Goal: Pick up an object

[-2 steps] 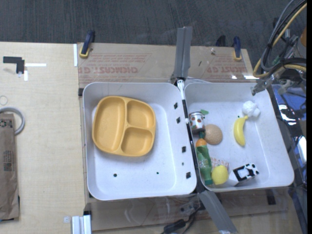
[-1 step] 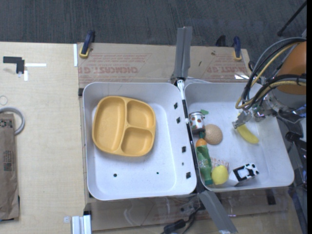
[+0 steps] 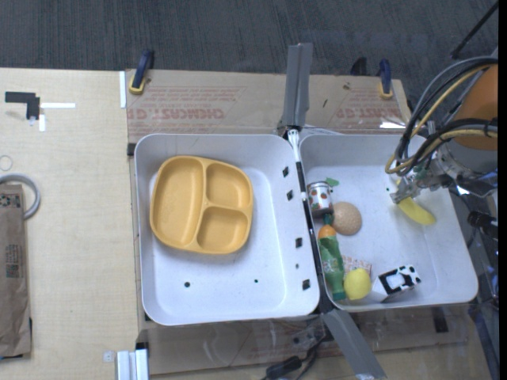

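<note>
While arm reaches in from right, gripper (image 3: 405, 199) low over right bin (image 3: 444, 287), upper-right part, just above/touching a yellow banana-like piece (image 3: 417, 212). Fingers' state: cannot tell, hidden by cables and wrist; contact w/ the yellow piece also unclear. Orange band of arm (image 3: 479, 105) at far right edge, black cables looping down to wrist.

Rest of right bin, along left wall top to bottom: small metal can (image 3: 320, 196), tan egg-shaped obj (image 3: 346, 218) just beside it, orange-topped green packet (image 3: 330, 260) lying lengthwise, yellow lemon-like ball (image 3: 357, 283) touching packet's lower end. Black-and-white toy (image 3: 399, 280) near bottom edge, apart from lemon-like ball.

Left bin (image 3: 222, 291): yellow 3-compartment plate (image 3: 201, 204), upper-left area, flat.

Desk (image 3: 63, 149) to left: brown paper bag (image 3: 13, 267) at edge. Cardboard sheet (image 3: 214, 105) behind bins, held w/ two clamps.
</note>
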Motion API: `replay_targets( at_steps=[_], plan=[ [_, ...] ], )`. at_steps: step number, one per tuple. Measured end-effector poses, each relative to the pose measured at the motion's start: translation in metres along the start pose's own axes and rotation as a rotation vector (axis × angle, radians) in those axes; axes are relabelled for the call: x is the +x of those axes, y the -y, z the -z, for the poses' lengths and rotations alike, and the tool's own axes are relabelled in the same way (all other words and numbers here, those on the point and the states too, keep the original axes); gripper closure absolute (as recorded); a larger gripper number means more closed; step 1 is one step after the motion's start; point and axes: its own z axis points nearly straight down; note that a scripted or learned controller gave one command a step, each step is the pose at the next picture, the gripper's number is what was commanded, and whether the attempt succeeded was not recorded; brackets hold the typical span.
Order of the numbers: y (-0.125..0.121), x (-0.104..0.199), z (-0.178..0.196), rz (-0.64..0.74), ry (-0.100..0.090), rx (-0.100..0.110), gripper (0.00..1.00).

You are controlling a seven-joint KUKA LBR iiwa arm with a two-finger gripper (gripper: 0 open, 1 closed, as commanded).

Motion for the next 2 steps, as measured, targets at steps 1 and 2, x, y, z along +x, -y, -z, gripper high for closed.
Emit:
replay_targets(
  at_steps=[1, 2],
  plan=[
    [-0.002, 0.013, -0.011, -0.139, 0.002, 0.0, 1.0],
    [-0.036, 0.085, 0.108, -0.08, 0.001, 0.003, 1.0]
  ],
)
